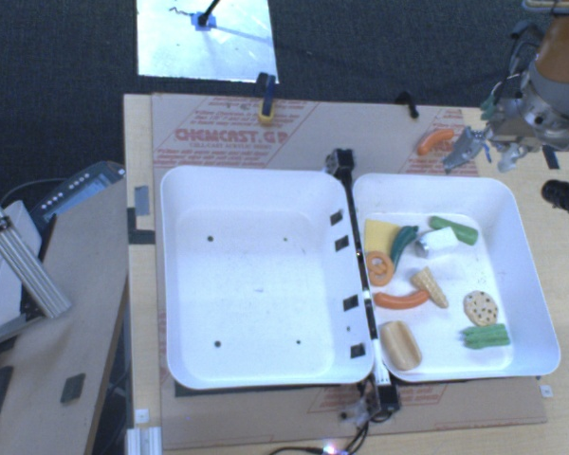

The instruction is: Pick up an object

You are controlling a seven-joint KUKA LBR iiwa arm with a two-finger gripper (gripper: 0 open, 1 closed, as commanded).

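Arm (559, 55): top right, above the bench beyond the right bin's far edge.
Gripper (482, 150): over the bench board just past the right bin's far rim; jaws look spread, nothing between them.
Sausage (436, 140): orange, on the board outside the bin, just left of the gripper.
Right bin (526, 254): holds the toys (all lying loose).
Contents: yellow wedge (381, 235), pepper (403, 245), white block (439, 240), green pod (453, 227), carrot slice (380, 268), cone (430, 287), hotdog (400, 300), cookie (480, 307), green piece (485, 336), bread (400, 344).
Left bin (256, 273): beside the right bin, rims touching.
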